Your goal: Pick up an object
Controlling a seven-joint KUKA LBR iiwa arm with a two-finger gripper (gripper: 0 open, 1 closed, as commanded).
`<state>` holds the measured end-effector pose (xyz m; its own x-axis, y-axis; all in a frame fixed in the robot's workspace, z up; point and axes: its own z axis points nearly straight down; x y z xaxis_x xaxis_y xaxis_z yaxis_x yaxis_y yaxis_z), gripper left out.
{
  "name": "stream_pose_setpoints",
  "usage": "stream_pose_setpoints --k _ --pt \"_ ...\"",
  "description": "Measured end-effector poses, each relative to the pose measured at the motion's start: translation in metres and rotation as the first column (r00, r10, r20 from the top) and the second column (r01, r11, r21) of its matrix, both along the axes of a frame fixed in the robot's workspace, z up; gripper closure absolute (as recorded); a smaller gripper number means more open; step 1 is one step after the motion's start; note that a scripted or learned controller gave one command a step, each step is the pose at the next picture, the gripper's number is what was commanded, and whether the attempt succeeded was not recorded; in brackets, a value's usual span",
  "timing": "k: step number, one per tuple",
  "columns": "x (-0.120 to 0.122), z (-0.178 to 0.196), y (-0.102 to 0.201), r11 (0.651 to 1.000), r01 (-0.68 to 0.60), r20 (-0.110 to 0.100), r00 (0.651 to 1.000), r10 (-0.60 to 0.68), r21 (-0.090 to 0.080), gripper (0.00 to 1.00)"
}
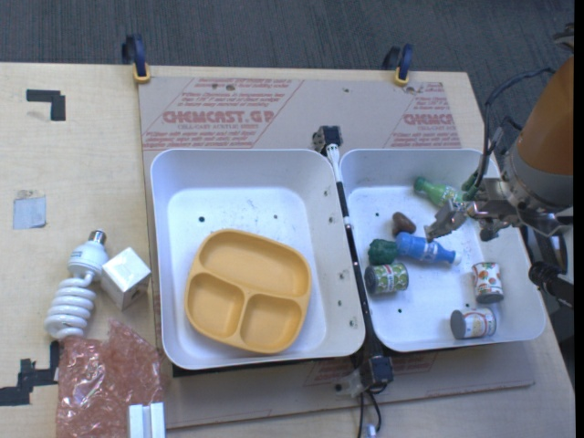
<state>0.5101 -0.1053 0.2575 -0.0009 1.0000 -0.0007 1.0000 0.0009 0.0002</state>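
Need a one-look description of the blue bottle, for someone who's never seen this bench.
Two white bins sit side by side; take the right bin, where the gripper hovers. Near its middle lies the blue bottle, on its side, beside a dark green item and above a green-labelled can. It is the only bright blue thing there.

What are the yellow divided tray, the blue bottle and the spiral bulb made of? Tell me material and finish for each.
Yellow divided tray: seemingly molded plastic, matte, with rounded compartment walls and an even color.
Blue bottle: probably plastic, smooth with a slight sheen; too small to be sure.
Spiral bulb: white coiled tube, likely glass, on a white base that looks plastic, with a metal-looking screw cap at the top.
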Motion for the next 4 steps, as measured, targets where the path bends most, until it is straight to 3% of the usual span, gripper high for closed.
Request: stream_pose_setpoints --k 1,2,3,4 --pt "0.059 -0.165 -0.034 1.0 0.003 0.0 1.0 -0.003 0.0 0.0" --pt "0.059 -0.155 -0.035 1.0 0.004 0.001 1.0 -0.004 -0.001 1.0" --pt "0.059 -0.155 -0.035 1.0 0.004 0.001 1.0 -0.004 -0.001 0.0" --pt "0.06 -0.145 -0.036 1.0 0.006 0.003 1.0 -0.006 -0.001 1.0"
